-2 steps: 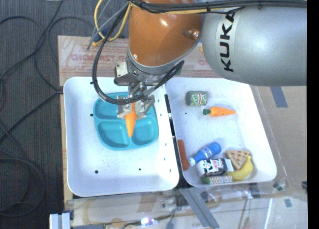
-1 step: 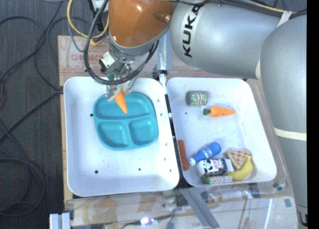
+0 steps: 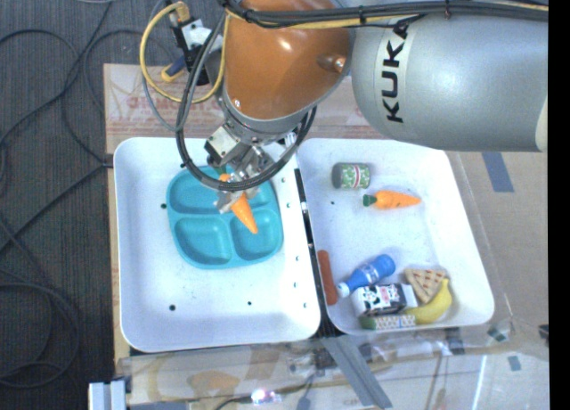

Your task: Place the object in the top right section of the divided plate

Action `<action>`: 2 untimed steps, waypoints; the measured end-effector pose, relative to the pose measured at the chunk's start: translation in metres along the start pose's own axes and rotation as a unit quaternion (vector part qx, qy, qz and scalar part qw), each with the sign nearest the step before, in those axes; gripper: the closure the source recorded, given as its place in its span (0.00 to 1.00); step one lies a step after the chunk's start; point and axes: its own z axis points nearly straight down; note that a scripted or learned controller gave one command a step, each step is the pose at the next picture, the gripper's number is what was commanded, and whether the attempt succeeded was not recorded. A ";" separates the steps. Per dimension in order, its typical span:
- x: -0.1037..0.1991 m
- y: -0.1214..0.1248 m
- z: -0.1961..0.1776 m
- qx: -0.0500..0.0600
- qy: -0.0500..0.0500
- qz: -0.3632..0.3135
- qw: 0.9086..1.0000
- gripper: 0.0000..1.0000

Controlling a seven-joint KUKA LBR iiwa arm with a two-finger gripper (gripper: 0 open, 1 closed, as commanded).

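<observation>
A blue divided plate [image 3: 200, 241] lies in the left white bin [image 3: 151, 301]. A small orange carrot [image 3: 244, 213] sits at the plate's upper right section, its tip pointing down and to the right. My gripper [image 3: 235, 176] hangs straight above the carrot's thick end, under the orange wrist band. The wrist hides the plate's top edge. I cannot tell whether the carrot rests on the plate or hangs from the gripper.
The right bin [image 3: 463, 221] holds a green can [image 3: 351, 176], a second carrot [image 3: 392, 200], a red sausage [image 3: 328, 276], a blue bottle [image 3: 370, 273], a milk carton [image 3: 385, 298], a waffle slice [image 3: 427, 282] and a banana [image 3: 427, 310]. Cables hang at the back left.
</observation>
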 end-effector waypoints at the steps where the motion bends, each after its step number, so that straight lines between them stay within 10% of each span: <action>1: -0.046 -0.012 -0.026 0.000 -0.002 -0.205 0.979 1.00; 2: -0.046 -0.012 -0.026 0.000 -0.001 -0.205 0.979 0.00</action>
